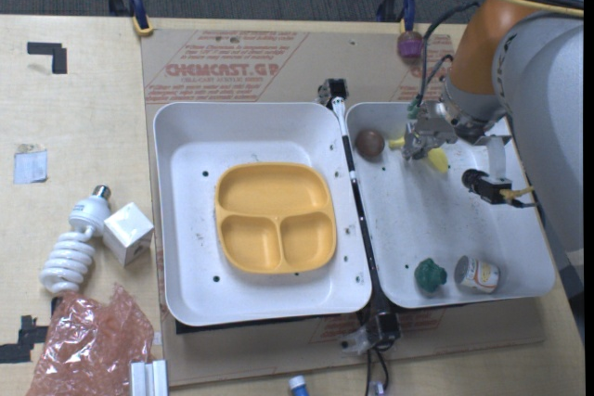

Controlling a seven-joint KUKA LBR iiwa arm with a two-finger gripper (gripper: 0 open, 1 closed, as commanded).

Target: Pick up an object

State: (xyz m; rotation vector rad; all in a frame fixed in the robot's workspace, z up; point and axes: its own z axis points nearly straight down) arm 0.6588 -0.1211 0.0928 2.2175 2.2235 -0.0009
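Camera view: looking down at a slant on two white bins set side by side on a brown board, the arm [529, 60] coming in from 3 o'clock.

Gripper: the gripper [422, 144] sits low in the right bin [520, 236], near its far wall at about 11 o'clock of that bin. From here I cannot tell how far its jaws stand apart; the metal parts blur together.

Contact: a yellow object [436, 160] lies right at the gripper, with a second bit of yellow poking out on its 9 o'clock side. It touches or nearly touches the gripper, but I cannot see it between the fingers.

Yellow object's axis: too much is hidden to say which way it points.

Other things in the right bin: a brown ball [370, 144] just beside the gripper at 9 o'clock; a green object [430, 275] and a small white cup [477, 274] lying on its side near the front wall, at about 6 o'clock, well apart from the gripper.

Left bin: the left bin [186, 199] holds a yellow divided tray [276, 218], flat, roughly centred.

Edges: the gripper is close to the right bin's far wall; the dividing rims lie beyond the brown ball at 9 o'clock.

Open room: bare white floor fills the middle of the right bin, between the gripper and the two things at the front.

Outside the bins: a spiral light bulb [74, 246] and a white cube [128, 232] lie on the bench at 9 o'clock.
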